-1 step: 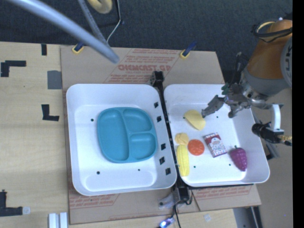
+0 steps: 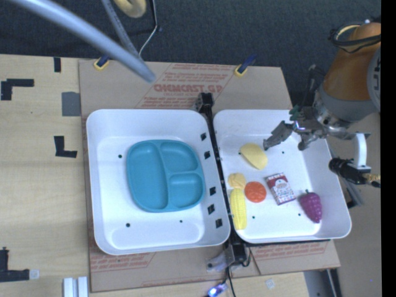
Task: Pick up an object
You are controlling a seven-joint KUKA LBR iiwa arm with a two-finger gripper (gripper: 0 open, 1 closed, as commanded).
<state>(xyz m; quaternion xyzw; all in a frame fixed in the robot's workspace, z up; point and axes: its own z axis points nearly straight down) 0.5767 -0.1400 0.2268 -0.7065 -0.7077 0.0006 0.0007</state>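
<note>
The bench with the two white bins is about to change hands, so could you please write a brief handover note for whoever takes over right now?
Gripper: open, holding nothing, hovering over the upper part of the right bin, just right of the pale yellow piece.
Right bin contents: pale yellow piece, small yellow piece, corn cob, orange tomato, red carton, purple grapes.
Left bin: a blue divided plate lies flat in it.
Done: nothing picked up yet.
Left: lower onto one item, probably the pale yellow piece as the nearest, close on it and lift.
</note>
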